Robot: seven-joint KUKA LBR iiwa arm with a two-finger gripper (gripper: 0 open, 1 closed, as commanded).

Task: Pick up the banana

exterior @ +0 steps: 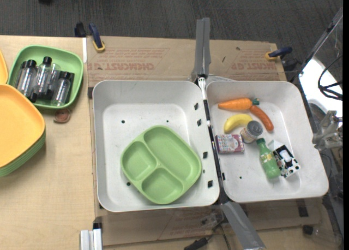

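The banana [238, 121] is a short, curved piece of smooth yellow plastic lying in the right bin [305, 186], in its upper-left part, near the wall it shares with the left bin [109, 134]. Just above the banana lies a glossy orange carrot [235, 103] with a small green top at its right end. A second orange piece, a long sausage-like shape [262, 117], slants down from that green top toward the bin's middle. A small round tin [252, 130] with a grey metal lid touches the banana's lower right end. Just below the banana lies a flat pink and purple packet [229, 143], close to the bin's left wall. Right of the packet a green plastic bottle [268, 159] lies on its side, and a small black and white toy [286, 161] rests against it, toward the bin's lower-right corner.

Both bins are shallow, white, smooth and round-cornered. The left bin holds a pale green divided plate [161, 164] with three compartments, lying toward its lower edge.

At the right edge, beside the right bin's right wall, a grey metal part of the arm [327, 131] shows; whether the hand is open or closed cannot be told, and nothing is seen held.

On the wooden bench [43, 200] to the left stand a green square tray [46, 77] of dark-capped vials and a stack of orange plates [19, 131].
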